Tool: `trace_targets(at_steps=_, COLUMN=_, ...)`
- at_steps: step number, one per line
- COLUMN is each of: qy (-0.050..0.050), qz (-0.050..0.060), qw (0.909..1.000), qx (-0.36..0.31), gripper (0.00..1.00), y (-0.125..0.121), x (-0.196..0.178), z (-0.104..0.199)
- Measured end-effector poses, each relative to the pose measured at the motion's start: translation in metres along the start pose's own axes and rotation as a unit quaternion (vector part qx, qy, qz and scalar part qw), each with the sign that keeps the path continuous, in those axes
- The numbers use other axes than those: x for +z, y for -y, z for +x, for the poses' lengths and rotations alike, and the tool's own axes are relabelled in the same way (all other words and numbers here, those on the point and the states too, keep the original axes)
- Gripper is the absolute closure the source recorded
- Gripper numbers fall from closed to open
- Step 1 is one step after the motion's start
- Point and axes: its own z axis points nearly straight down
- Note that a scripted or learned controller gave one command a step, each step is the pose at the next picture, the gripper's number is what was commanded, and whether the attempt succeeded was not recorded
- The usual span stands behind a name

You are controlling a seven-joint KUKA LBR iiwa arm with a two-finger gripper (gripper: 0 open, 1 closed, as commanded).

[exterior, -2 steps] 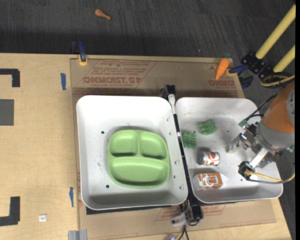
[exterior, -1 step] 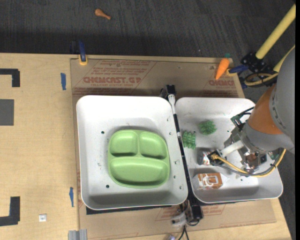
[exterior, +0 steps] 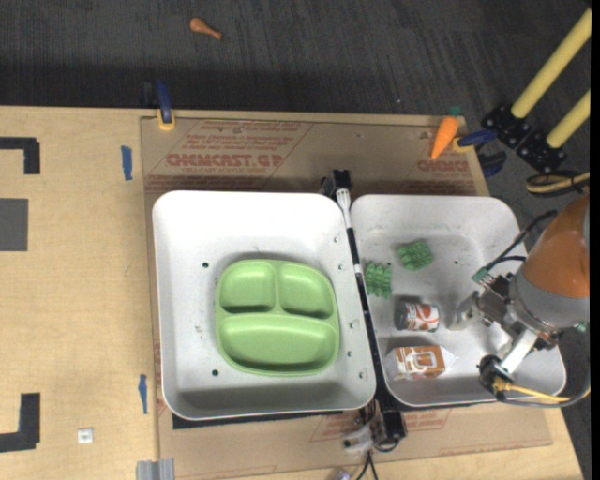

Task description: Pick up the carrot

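Note:
The carrot is small and orange with a green top. It lies on the cardboard-covered bench behind the right bin, outside both bins, near that bin's back edge. My gripper sits low inside the right bin, toward its right side and just right of a small can. It is well in front of the carrot and apart from it. Nothing shows in its grasp.
The right bin also holds two green toy pieces and an orange-and-white packet. A green divided plate lies in the left bin. Yellow-handled clamps stand at the back right. A small orange object lies on the floor.

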Motion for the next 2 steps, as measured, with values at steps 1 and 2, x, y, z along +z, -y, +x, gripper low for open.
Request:
trace_targets(at_steps=1, qy=0.001, qz=-0.010, qw=0.9832, qx=0.182, gripper=0.00, y=0.036, x=0.000, z=0.039)
trace_targets(at_steps=2, qy=-0.001, qz=-0.010, qw=0.9833, qx=0.182, gripper=1.00, y=0.035, x=-0.011, z=0.041)
